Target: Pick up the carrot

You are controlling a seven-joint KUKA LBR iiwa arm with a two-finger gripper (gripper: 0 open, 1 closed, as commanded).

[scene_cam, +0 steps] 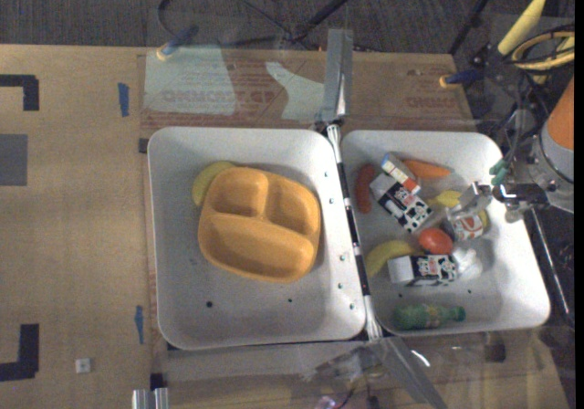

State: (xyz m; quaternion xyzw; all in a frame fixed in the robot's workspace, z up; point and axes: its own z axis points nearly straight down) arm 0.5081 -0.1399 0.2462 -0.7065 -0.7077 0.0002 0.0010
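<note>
Carrot (pixel 427 168) lies in the right bin (pixel 525 293), up near the back wall, roughly level, thick end toward the bin's middle, taper pointing right. A small blue-and-white carton (pixel 399 171) sits against its left end; a red sausage-like piece (pixel 364 189) lies further left. A black-and-white cow-pattern carton (pixel 401 201) lies just below and left of the carrot.

Gripper (pixel 506 190) hangs over the right side of the same bin, near a small can (pixel 468 225), below and right of the carrot and apart from it. Cannot tell whether the fingers are spread or closed; nothing seen between them.

Other contents: red tomato-like ball (pixel 435 240), yellow banana (pixel 387 255), second cow-pattern carton (pixel 423 268), green bottle (pixel 429 315) lying along the front. Left bin (pixel 173 288) holds an orange divided tray (pixel 260 222) with a yellow piece (pixel 208 181) tucked behind it.

Handling judgement: looks like a toy carrot, likely light, stiff, smooth plastic, so prone to roll or squirt out of a pinch on the taper. Best hold is across the thicker middle, fingers straddling the short axis, clear of the blue-and-white carton. Back wall is near; descent needs room on that side.
</note>
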